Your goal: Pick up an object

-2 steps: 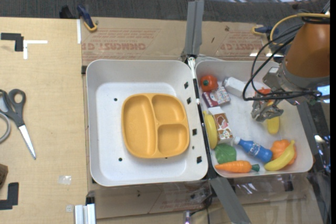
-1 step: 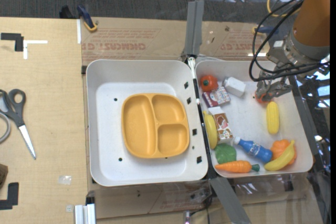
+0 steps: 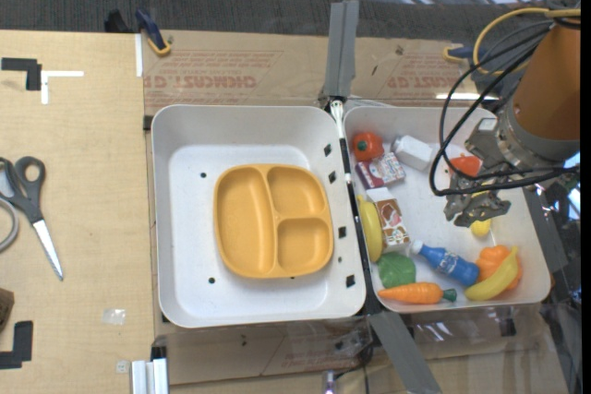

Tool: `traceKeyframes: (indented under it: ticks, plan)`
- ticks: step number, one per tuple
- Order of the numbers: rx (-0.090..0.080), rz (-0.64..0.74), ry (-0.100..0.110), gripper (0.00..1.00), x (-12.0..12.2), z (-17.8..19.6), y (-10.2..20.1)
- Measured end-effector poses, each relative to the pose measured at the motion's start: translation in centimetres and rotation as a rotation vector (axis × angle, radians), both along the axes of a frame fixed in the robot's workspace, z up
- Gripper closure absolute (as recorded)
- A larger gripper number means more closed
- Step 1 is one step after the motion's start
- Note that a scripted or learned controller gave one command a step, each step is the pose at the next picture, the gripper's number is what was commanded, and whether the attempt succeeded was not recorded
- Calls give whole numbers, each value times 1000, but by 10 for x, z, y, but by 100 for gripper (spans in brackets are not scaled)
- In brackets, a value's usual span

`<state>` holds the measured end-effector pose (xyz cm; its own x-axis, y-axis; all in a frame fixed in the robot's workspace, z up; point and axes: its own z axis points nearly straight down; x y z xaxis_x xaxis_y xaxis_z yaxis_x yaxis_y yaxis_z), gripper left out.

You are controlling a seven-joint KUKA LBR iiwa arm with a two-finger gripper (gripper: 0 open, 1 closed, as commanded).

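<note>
I see the toys lying in the right bin [image 3: 540,291], and my pincer [image 3: 476,208] hangs over that bin's right half, just above a small yellow piece [image 3: 481,227] that peeks out beneath it; I cannot tell whether the pincer is spread or pressed together, and I see nothing plainly held in it. An orange-red piece [image 3: 466,165] sits near the arm's wrist, at its left side. Below the pincer, a banana [image 3: 495,281] lies by the bin's lower right corner with an orange toy [image 3: 494,256] touching its upper edge. A blue and white bottle [image 3: 448,263] lies tilted just left of them, a carrot [image 3: 413,293] rests along the lower wall, and a green toy [image 3: 397,270] sits just above the carrot. Further left I see a brown and white packet [image 3: 391,224] beside a yellow item [image 3: 370,231] against the left wall. Toward the top lie a tomato [image 3: 367,144], a red and white packet [image 3: 383,171] and a white block [image 3: 413,150]. The left bin [image 3: 175,198] holds a yellow divided plate [image 3: 273,220]. On the counter [image 3: 74,161] at far left, well apart from both bins, lie scissors [image 3: 35,208].
</note>
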<state>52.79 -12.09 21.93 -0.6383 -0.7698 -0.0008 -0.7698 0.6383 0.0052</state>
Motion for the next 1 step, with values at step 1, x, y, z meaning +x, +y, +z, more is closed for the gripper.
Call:
traceKeyframes:
  ticks: [1]
  plan:
    - [1,294,-2,100,2,-130,-29]
